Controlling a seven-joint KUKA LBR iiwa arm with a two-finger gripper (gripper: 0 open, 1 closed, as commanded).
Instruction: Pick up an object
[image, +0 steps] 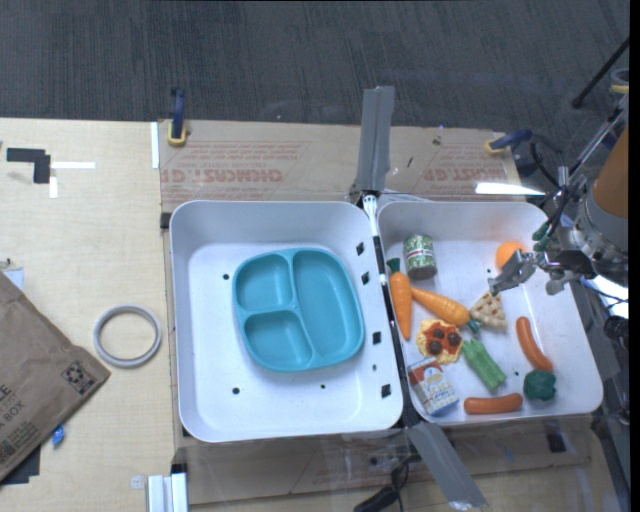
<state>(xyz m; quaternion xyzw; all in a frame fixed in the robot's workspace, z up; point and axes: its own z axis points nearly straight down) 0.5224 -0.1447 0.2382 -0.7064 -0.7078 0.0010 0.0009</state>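
From the camera above the bench I see two white bins side by side, and I place everything by the right bin (570, 405). My gripper (512, 272) hangs over its upper right part, reaching in from the right; my fingers stand apart, released, with nothing between them.

Inside the right bin I count ten things. One can (420, 256) stands near its upper left corner. Two carrots: one carrot (401, 303) lies along its left wall below the can, the other carrot (439, 303) slants from there toward the middle. One orange (507, 253) sits near its upper right, just above my fingers. One cracker (489, 311) lies in the middle, just below my fingertips. One pizza slice (441, 339) lies left of the cracker, one green pickle (483, 363) slants below it, and one small carton (434, 388) rests in the lower left corner. Two sausages: one sausage (532, 343) by the right wall, the other sausage (493, 404) along the bottom wall. One broccoli (539, 385) sits in the lower right corner.

Left of the right bin, the left bin (195, 330) holds one blue plate (297, 307) with three sections. Farther left on the bench lies one tape ring (127, 334)
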